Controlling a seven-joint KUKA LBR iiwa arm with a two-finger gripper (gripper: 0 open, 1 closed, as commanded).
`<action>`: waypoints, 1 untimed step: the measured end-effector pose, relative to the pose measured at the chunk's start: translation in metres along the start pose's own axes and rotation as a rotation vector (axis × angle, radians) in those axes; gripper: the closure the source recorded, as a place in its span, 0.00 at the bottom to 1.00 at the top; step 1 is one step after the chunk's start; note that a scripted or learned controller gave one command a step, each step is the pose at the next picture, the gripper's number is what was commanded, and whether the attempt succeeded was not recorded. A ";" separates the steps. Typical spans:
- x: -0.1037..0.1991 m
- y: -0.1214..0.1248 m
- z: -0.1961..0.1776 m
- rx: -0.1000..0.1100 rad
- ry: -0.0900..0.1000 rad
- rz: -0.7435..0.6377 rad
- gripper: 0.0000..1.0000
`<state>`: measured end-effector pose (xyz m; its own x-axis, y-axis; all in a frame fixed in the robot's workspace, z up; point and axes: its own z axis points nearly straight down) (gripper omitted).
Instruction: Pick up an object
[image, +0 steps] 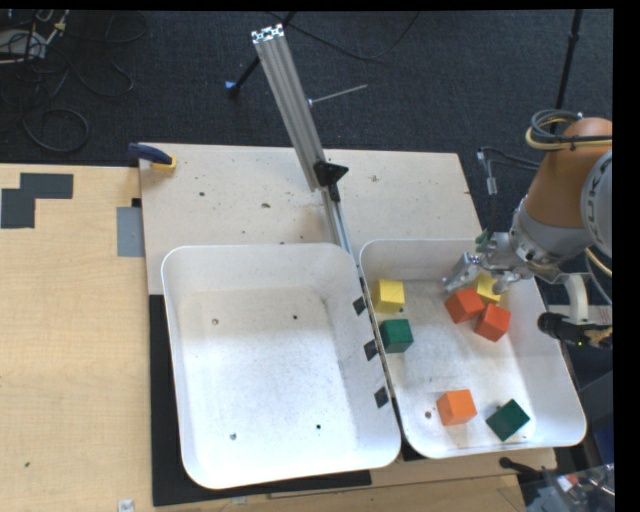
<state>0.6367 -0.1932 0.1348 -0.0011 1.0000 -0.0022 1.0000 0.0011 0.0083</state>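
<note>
Metal two-finger gripper (478, 268) low in right white bin (560, 420); opening can't be told, grasp unconfirmed. Small red-orange cube (464, 304) just below it, beside another. Likely light, rigid, smooth; pinch opposite flat faces.

— What sort of place is this?

— A robotics lab. A grey arm (565, 200) reaches over two white bins (270, 440) on a bench (240, 190).

— Anything else?

— Loose cables (50, 100) on dark carpet, an aluminium rail (295, 110) with a checkered marker (268, 34), coloured test cubes (391, 294).
</note>
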 end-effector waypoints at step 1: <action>-0.001 -0.002 -0.006 0.007 0.002 0.003 1.00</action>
<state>0.6346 -0.1938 0.1405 0.0015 1.0000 0.0000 1.0000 -0.0015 0.0010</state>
